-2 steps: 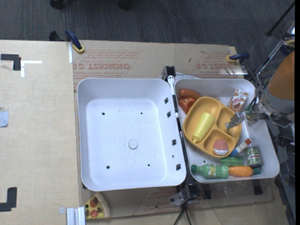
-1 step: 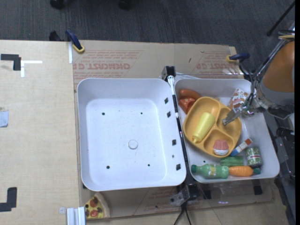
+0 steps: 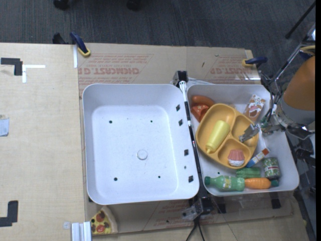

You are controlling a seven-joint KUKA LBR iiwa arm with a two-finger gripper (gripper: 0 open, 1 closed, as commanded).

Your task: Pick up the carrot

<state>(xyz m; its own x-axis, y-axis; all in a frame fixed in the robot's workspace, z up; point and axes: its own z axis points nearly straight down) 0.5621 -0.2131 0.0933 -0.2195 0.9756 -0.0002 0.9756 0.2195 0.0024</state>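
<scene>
The orange carrot (image 3: 259, 183) lies along the front wall of the right bin (image 3: 290, 157), its green top against a green bottle (image 3: 224, 183). My gripper (image 3: 249, 133) hangs over the right side of a yellow divided plate (image 3: 207, 129), well behind the carrot and apart from it. Nothing shows in its grasp. The arm's grey wrist and orange band come in from the right edge.
The plate holds a yellow cylinder (image 3: 216, 135) and a small pink-and-white item (image 3: 236, 158). A red toy (image 3: 201, 106), a printed packet (image 3: 256, 106), a green can (image 3: 272, 167) and a small tube (image 3: 258, 157) crowd the right bin. The left bin (image 3: 95, 139) holds a small white disc (image 3: 142, 155).
</scene>
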